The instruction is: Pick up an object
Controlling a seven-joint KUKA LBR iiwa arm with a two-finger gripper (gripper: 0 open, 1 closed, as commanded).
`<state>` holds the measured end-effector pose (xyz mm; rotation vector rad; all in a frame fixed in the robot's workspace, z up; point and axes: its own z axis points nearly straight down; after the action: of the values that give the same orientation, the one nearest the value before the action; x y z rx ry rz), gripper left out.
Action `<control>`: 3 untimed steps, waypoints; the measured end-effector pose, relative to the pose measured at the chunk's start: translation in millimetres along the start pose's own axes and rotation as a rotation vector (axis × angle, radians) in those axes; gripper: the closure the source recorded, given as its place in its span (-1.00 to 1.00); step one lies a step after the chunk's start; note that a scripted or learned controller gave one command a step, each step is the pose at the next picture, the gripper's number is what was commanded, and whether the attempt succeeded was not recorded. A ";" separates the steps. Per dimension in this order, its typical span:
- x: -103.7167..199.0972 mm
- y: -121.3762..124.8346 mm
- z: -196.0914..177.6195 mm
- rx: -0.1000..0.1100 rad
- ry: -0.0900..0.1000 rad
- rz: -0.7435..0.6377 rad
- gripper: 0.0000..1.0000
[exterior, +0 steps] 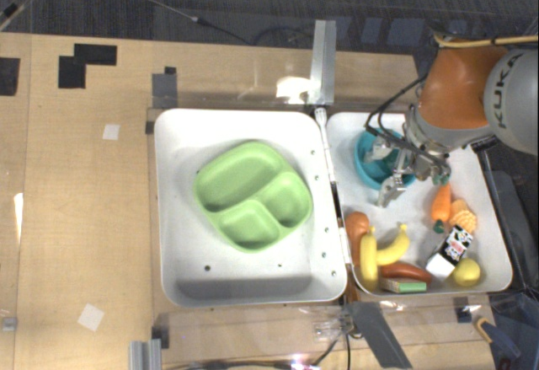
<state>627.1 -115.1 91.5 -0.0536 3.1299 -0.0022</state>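
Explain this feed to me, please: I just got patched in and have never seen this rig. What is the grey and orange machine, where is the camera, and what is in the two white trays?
The camera is fixed above the bench and looks down at a slant. The grey machine with the orange band is a robot arm reaching in from the right. Its gripper hangs low over the far part of the right bin, next to a teal bowl. I cannot tell from this view whether it grips anything.

The left bin holds a green divided plate. The right bin holds toy food toward its near end: a banana, a carrot, a lemon, a small black and white carton and a few more pieces.

The job is to pick up one object; nothing looks lifted yet.
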 end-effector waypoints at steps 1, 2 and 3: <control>-30.2 27.6 3.0 -0.005 0.082 0.118 -1.00; 19.9 33.8 -0.3 0.000 -0.005 0.140 -1.00; 24.4 29.3 -0.3 -0.001 -0.009 0.111 -1.00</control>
<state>601.6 -86.7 91.6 0.1203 3.1190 0.0002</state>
